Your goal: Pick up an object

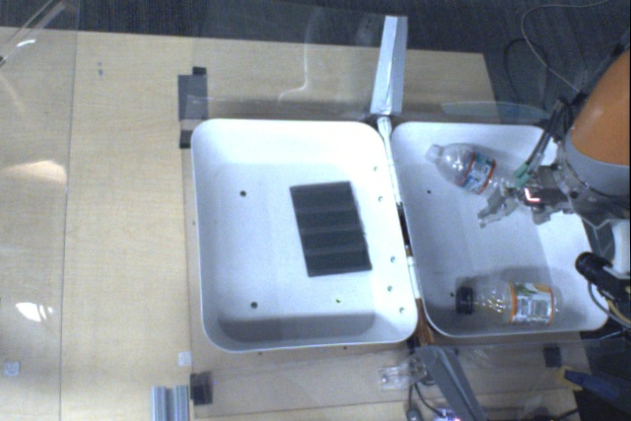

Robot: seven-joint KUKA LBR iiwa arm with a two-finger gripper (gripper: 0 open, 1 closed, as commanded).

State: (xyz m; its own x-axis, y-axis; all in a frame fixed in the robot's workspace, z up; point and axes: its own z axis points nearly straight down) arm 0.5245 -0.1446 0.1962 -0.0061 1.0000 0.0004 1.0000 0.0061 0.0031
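Camera view: end effector (pixel 499 202) over right bin (pixel 434 242).

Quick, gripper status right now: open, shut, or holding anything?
Gripper: open, holding nothing, over the right bin, just beside the upper clear bottle.

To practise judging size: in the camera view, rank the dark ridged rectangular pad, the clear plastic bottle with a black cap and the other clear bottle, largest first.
1. Dark ridged rectangular pad.
2-3. Black-capped clear bottle and other clear bottle: alike, unranked.
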